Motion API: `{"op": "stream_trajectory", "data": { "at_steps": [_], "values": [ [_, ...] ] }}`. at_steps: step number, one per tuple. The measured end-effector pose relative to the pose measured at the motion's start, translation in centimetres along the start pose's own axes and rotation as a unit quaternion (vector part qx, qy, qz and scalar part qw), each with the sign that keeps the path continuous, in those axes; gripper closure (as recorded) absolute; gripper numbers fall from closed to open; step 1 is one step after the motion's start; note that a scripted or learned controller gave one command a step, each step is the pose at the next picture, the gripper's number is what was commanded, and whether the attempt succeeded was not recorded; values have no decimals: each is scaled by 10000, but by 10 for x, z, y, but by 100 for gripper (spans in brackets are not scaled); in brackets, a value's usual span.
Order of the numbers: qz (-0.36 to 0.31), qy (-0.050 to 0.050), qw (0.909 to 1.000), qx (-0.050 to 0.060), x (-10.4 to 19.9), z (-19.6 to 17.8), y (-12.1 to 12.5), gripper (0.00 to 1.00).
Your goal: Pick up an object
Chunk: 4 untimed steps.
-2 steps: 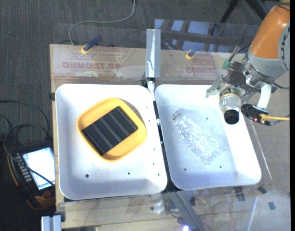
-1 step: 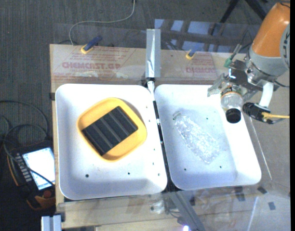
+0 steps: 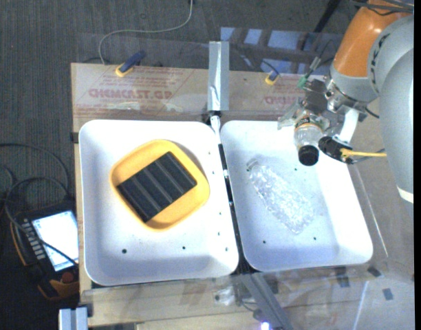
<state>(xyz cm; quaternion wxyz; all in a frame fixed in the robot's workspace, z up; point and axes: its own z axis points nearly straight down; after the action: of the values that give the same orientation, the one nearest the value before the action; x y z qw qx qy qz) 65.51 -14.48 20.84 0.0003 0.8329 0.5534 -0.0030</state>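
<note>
A clear plastic bottle (image 3: 281,195) lies on its side in the right bin (image 3: 341,243), slanting from upper left to lower right. A yellow rounded object with a black ridged top (image 3: 159,183) rests in the middle of the left bin (image 3: 100,253). My gripper (image 3: 308,148) hangs over the right bin's far edge, up and to the right of the bottle and apart from it. Nothing shows held in it.
The grey arm with its orange band (image 3: 362,43) comes in from the upper right. A metal divider post (image 3: 218,81) stands behind the gap between the bins. A yellow cable (image 3: 365,155) trails from the wrist. A tablet (image 3: 49,232) lies on the floor at left.
</note>
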Motion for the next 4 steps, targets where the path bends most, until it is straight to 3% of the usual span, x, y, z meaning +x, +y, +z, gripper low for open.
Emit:
{"op": "stream_trajectory", "data": {
  "at_steps": [4],
  "values": [
    [-12, -86, 10000, 46, -1, -32, -1, 100]
  ]
}}
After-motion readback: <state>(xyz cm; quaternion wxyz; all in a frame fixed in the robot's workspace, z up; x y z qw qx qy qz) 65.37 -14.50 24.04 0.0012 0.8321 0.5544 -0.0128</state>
